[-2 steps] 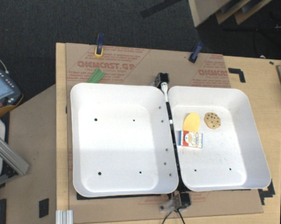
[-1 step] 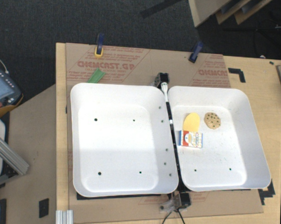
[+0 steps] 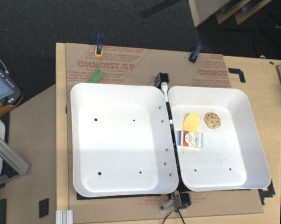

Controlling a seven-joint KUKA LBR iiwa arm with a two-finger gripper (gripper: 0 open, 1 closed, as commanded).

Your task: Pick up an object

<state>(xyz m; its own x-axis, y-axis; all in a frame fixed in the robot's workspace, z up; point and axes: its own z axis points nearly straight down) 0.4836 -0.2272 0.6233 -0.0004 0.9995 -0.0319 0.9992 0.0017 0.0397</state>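
Observation:
Three small objects lie in the right bin (image 3: 251, 137). A yellow rounded piece (image 3: 192, 121) sits near the bin's left wall. Just below it, touching or nearly touching, lies a small flat packet (image 3: 191, 139) with red, white and blue print. A round cookie with dark chips (image 3: 212, 120) rests to the right of the yellow piece, apart from it.
The left bin (image 3: 84, 130) sits beside the right one, with a black divider strip (image 3: 170, 129) between them. Both rest on a brown cardboard sheet (image 3: 133, 62) held by a yellow-blue clamp (image 3: 99, 46) and a blue clamp (image 3: 195, 52). A green tag (image 3: 96, 76) lies on the cardboard.

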